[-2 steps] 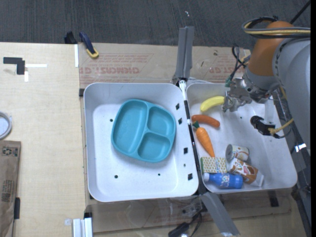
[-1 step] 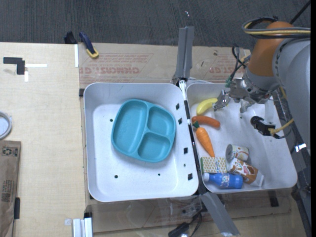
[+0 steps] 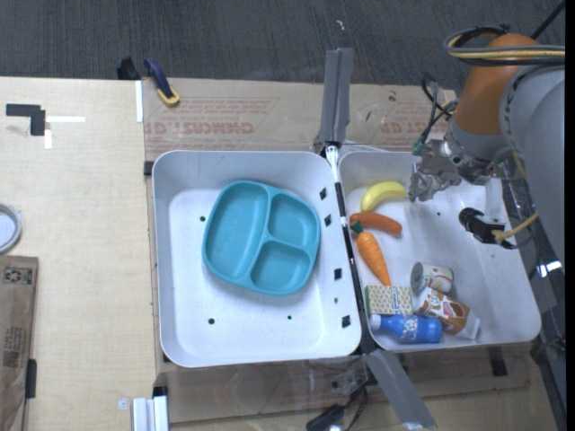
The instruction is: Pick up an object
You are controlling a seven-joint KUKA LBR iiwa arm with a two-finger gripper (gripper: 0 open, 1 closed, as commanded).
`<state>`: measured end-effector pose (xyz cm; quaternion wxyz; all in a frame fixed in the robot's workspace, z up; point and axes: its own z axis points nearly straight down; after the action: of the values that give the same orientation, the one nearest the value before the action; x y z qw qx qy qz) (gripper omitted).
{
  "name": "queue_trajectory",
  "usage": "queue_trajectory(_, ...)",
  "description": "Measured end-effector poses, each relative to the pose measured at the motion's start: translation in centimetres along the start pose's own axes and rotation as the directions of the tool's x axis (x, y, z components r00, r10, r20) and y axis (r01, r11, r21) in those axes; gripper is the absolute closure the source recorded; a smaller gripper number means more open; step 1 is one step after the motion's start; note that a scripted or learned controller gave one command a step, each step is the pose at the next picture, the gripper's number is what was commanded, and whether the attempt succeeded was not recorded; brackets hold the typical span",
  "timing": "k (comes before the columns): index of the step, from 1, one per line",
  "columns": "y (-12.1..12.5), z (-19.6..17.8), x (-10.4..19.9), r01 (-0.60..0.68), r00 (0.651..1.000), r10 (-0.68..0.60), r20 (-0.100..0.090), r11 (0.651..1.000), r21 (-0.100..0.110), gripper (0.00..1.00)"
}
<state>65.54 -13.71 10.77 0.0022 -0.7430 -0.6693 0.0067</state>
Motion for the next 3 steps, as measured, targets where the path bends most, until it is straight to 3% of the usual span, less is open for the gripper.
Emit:
queue_trajectory(1, 0.0, 0.0, 0.0, 0.0, 1.0, 0.0, 0.0, 1.0, 0.0, 0.0)
queue_trajectory(2, -3.1, 1.7, 0.4, -0.249, 0.968, 0.249, -0.009, 0.968, -0.007, 0.0)
queue_trajectory(3, -3.1, 0.8, 0.3, -0.248, 0.969, 0.248, -0.009, 0.969, -0.006, 1.0)
